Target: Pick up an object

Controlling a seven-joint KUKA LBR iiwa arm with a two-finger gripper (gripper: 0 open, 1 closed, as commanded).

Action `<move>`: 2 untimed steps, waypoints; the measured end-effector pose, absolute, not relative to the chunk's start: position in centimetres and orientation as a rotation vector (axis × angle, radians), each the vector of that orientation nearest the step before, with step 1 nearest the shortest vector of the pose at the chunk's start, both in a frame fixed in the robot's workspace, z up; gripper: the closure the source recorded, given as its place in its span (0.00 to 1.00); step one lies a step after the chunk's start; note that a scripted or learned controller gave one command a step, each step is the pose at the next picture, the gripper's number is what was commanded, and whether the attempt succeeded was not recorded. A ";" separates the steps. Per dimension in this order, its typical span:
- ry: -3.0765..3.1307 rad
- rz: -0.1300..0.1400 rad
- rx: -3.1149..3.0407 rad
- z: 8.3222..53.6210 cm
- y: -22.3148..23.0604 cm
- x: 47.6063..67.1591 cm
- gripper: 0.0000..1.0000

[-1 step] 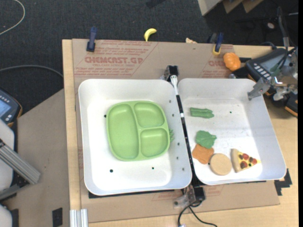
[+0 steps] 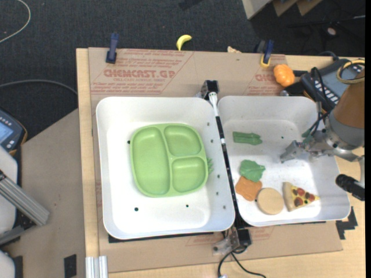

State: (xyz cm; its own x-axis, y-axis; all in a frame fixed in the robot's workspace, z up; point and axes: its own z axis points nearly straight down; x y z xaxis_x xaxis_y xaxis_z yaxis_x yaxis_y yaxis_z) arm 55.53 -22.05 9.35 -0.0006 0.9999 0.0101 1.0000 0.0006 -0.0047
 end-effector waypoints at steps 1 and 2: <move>-2.214 0.003 -2.220 14.8 -22.4 48.2 0.00; -2.224 0.000 -2.210 8.1 -13.6 47.9 0.00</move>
State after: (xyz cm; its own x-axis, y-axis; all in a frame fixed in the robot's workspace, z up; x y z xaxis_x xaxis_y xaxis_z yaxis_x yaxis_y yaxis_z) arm 47.91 -13.61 8.15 -0.0061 1.0000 0.0048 1.0000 0.0062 -0.0046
